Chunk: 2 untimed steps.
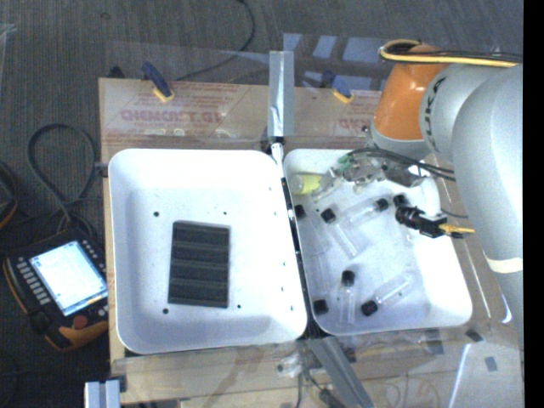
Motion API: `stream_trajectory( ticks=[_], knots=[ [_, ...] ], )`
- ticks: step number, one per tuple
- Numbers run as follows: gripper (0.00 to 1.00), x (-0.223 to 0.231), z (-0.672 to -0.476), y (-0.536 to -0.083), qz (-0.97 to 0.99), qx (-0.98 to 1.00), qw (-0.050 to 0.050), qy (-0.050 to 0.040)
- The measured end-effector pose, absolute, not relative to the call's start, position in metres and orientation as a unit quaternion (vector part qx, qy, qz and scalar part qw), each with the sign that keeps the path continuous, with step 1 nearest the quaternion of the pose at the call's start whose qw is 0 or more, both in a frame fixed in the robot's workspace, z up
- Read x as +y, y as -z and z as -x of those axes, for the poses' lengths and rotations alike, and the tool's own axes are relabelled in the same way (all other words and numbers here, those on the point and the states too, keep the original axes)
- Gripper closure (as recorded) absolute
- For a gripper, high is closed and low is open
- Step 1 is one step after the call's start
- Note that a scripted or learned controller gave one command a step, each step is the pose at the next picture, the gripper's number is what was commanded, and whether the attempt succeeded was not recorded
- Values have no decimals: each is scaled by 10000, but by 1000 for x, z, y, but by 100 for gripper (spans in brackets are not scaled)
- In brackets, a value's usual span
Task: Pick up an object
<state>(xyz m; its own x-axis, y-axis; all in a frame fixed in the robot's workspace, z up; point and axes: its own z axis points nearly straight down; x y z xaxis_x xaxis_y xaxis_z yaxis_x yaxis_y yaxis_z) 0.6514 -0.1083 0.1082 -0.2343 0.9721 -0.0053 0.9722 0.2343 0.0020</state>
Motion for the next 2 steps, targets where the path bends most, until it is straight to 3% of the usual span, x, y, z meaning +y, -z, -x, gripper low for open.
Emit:
stream_trajectory(
  ticks=[1,2],
  knots=[
    [0,-110,-608,-90,-6028,7979,66,-31],
    [100,-109,-609,-101,-6032,7976,73,-56]
  ],
)
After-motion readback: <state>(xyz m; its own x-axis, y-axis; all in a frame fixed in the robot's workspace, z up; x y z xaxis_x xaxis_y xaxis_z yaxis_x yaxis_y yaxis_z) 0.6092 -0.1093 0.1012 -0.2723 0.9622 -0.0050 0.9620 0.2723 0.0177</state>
